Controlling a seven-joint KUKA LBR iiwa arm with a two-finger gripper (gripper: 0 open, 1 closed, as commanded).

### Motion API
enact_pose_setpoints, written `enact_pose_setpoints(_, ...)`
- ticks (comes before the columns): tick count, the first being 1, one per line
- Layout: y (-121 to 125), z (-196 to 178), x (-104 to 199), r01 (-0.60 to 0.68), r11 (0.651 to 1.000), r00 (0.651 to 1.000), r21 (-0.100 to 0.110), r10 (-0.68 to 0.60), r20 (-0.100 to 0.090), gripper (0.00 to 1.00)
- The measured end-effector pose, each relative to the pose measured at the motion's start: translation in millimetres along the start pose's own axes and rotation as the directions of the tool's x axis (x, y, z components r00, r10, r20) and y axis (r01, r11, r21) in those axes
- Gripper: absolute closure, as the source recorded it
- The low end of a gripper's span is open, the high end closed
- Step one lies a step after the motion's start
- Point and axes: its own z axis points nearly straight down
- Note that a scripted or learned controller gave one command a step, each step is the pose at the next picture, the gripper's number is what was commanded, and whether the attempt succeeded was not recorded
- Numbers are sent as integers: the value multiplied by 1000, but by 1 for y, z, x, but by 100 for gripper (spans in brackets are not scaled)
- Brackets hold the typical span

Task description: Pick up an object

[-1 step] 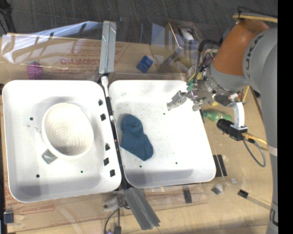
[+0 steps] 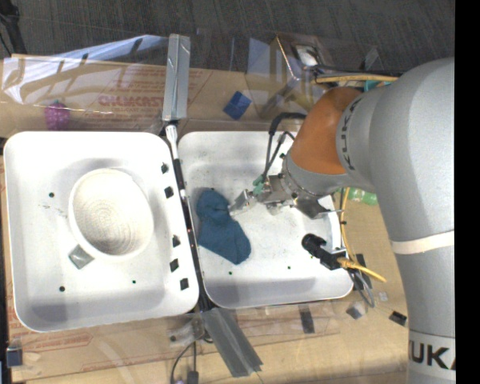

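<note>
Hand (image 2: 248, 199) low in the right bin (image 2: 232, 154), tip aimed toward the divider. Open or closed: cannot tell, the wrist hides it. Nothing seen held.

Blue cloth (image 2: 221, 227) lies crumpled just beside the hand, down and to the left, with its upper end nearest. Likely target.

Left bin (image 2: 32, 182): pale domed bowl (image 2: 112, 209) and a small grey scrap (image 2: 80, 256), well apart from the hand.

Risk: the hand is off the cloth's bulk. A close here may catch only a thin fold, which could slip free on the lift, or nothing but bin floor.

Dark carpet (image 2: 80, 6), cardboard-topped bench (image 2: 216, 82)
</note>
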Motion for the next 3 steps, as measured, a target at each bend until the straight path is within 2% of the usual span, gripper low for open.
enact_pose_setpoints(1,-59,1,33,96,995,995,2,-96,-2,0)
enact_pose_setpoints(2,18,1,52,-49,999,999,2,49,0,0)
enact_pose_setpoints(3,-98,1,32,-40,999,999,1,40,-2,0)
